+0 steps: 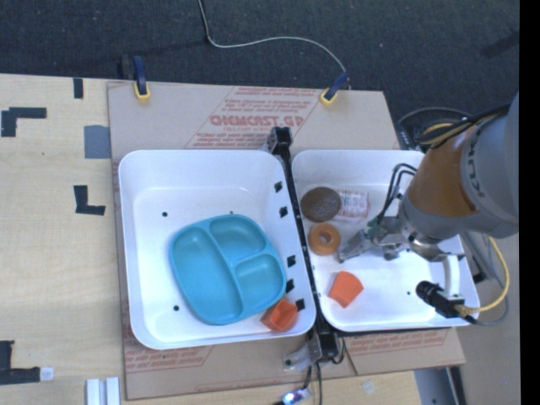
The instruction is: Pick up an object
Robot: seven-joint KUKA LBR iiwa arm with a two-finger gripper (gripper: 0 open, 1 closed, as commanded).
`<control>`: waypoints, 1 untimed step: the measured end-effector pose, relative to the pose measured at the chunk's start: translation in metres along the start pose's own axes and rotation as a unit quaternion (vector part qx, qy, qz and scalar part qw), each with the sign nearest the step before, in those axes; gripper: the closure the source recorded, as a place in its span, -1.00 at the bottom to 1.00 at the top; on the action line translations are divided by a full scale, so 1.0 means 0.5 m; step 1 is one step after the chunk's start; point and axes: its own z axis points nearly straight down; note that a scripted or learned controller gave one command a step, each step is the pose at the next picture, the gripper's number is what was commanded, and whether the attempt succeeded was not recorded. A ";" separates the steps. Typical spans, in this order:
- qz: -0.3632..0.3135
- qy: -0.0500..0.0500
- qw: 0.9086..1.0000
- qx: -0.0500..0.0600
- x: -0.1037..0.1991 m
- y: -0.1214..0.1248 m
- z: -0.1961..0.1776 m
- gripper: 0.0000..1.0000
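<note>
In the right bin [396,310] lie a brown round disc [321,202], a tan ring-shaped piece [324,240], a small white packet with red print [353,202] and an orange block [345,288]. My gripper [353,248] hangs low over the right bin, just right of the tan ring and above the orange block. Its fingers point left toward the ring. I see nothing held between them. The left bin [152,184] holds a blue divided plate [227,267] and a small orange piece [281,315] at its lower right corner.
A black divider [291,218] with clips runs between the two bins. The bins rest on a cardboard sheet [253,121] clamped at the back. A white cable [278,42] loops over the dark floor behind. The arm's grey and orange body [460,184] covers the right bin's right side.
</note>
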 end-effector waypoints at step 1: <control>0.000 0.000 1.000 0.001 -0.001 0.002 -0.019 1.00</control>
